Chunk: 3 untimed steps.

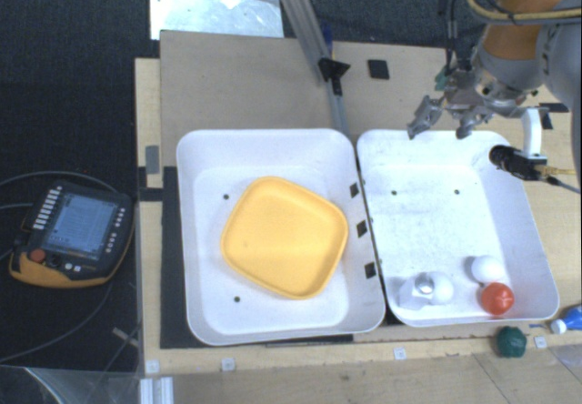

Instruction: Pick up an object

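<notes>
**A:** Judging by where everything lies, the pick has hardly begun. The claw (443, 119) hangs over the far rim of the right bin (455, 202), its two fingers spread apart with nothing between them.

**B:** So nothing is lifted?

**A:** Nothing. The candidates all sit at the near end of that bin, well apart from the claw: a red ball (496, 298), a white ball (486, 268) just behind it and touching or nearly so, and a small clear-and-silvery piece (424, 287) off to their left that I cannot make out properly.

**B:** And the left bin (205, 238)?

**A:** It holds a yellow plate (285, 236), square with rounded corners and a raised rim, lying flat. It looks like smooth, matte plastic. Broad and low, I'd guess it's an awkward grab for two fingers.

**B:** The balls look easier?

**A:** Probably. They're round and smooth, small enough to fit between the fingers, though they could roll if nudged. The bins themselves are shallow white trays with a slightly speckled floor in the right one.

**B:** What's left, then?

**A:** Everything: travel toward the near end, descend, close on something, lift. A green ball (511, 341) rests outside the bins on the table (245, 75), near the front edge.
</notes>
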Each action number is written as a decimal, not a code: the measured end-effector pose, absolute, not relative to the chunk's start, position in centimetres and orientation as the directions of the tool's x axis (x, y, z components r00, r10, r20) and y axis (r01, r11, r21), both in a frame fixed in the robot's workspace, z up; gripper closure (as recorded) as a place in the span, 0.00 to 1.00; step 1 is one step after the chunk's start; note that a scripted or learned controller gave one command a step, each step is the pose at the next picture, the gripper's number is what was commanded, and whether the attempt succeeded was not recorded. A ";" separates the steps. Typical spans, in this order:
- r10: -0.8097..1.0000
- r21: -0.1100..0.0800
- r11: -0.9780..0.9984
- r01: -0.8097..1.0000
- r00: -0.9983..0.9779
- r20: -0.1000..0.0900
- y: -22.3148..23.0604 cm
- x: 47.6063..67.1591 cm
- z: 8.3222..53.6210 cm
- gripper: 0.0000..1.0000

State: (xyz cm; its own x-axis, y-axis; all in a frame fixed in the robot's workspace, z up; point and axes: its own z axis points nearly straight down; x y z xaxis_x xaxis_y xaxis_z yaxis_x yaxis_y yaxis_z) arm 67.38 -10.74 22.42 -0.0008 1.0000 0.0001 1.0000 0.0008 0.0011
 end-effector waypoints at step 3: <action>1.000 -0.002 0.001 1.000 -0.001 0.000 -9.3 67.8 8.9 0.00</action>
